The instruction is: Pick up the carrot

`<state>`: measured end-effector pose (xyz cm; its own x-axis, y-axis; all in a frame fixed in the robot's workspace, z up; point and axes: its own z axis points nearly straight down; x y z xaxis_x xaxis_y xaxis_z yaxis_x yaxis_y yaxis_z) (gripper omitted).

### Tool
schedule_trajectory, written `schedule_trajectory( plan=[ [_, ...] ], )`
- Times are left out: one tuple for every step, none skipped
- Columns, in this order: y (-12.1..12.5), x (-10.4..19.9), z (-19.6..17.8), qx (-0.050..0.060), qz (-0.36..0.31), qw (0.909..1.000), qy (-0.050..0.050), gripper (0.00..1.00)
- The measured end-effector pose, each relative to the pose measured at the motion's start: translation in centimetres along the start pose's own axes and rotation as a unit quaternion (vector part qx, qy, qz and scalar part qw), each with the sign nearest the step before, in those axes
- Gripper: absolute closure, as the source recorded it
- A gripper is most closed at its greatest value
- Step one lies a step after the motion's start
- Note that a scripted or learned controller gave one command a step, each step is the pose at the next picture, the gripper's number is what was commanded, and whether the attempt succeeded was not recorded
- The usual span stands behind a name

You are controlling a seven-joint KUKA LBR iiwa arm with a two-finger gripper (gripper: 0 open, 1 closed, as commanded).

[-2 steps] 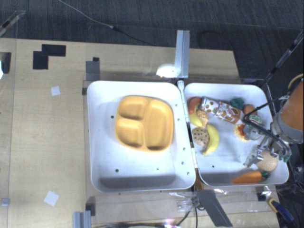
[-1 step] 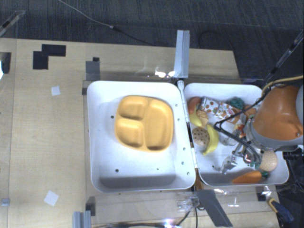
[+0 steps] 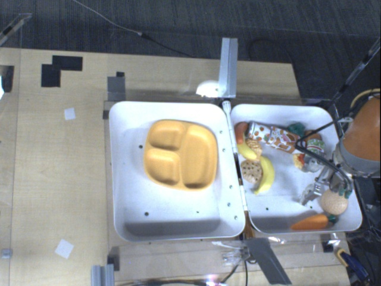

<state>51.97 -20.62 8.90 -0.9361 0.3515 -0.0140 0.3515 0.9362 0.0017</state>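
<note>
Carrot (image 3: 310,222) seen lying at the near edge of the right bin (image 3: 280,210), tool (image 3: 314,190) positioned just above it beside a tan ball (image 3: 334,203) — fingers apparently spread, nothing gripped — yellow divided plate (image 3: 180,154) placed in the left bin (image 3: 128,177).

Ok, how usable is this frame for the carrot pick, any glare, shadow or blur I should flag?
Camera view: lighting is even; the orange carrot at the right bin's near edge is small but distinct. The shallow white left bin has a soft grey shadow along its near wall. The two-finger gripper is a cluttered, slightly soft patch, finger state unreadable. No strong glare.
</note>
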Motion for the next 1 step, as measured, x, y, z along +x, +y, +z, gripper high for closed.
schedule_trajectory(
  plan=[
    [0.20,-0.29,-1.32,0.000,-0.003,1.0000,-0.004,1.00]
  ],
)
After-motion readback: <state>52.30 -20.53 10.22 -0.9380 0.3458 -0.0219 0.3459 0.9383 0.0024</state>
